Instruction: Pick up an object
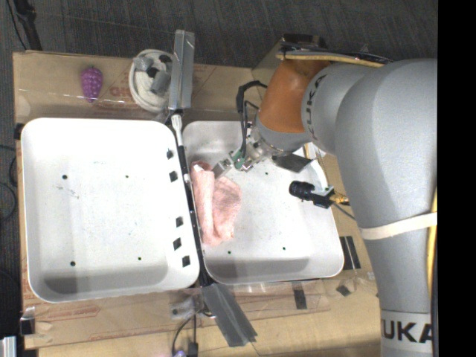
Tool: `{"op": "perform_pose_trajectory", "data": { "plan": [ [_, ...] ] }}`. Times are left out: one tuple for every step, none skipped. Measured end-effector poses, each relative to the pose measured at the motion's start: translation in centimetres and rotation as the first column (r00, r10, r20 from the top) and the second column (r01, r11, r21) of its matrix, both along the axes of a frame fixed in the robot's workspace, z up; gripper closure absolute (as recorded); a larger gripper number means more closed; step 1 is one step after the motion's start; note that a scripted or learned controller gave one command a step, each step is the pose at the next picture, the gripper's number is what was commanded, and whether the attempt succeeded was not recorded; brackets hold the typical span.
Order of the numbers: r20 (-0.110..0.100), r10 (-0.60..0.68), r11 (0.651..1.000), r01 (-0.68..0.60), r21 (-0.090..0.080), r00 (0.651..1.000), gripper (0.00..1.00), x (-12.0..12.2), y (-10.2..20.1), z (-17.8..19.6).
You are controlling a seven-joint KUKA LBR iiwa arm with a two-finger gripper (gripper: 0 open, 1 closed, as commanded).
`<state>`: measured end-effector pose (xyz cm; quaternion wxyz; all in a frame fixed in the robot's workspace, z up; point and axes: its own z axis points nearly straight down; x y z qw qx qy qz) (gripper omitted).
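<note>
Pink cloth (216, 203) lies crumpled in the right bin (297, 262), pressed against the divider wall beside the left bin (44, 281). Gripper (236, 161) sits low just past the cloth's upper end — jaw state cannot be told, nothing visibly held. Risk: the fingers close on a thin edge or scrape the wall — limp fabric would slip free on the lift.

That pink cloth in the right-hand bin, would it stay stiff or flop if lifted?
The pink cloth would probably flop: it lies folded and rumpled against the right bin wall. It looks thin, so likely light. Pinched at one spot, it may well unfold and dangle.
</note>
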<state>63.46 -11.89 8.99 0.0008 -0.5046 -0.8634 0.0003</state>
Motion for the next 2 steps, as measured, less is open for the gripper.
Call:
{"op": "perform_pose_trajectory", "data": {
  "plan": [
    [-0.002,-0.140,0.990,0.140,-0.002,0.990,0.00,-4.3,1.6,0.0],
    [-0.002,-0.305,0.952,0.305,-0.001,0.952,0.00,2.3,-2.1,-0.1]
  ]
}}
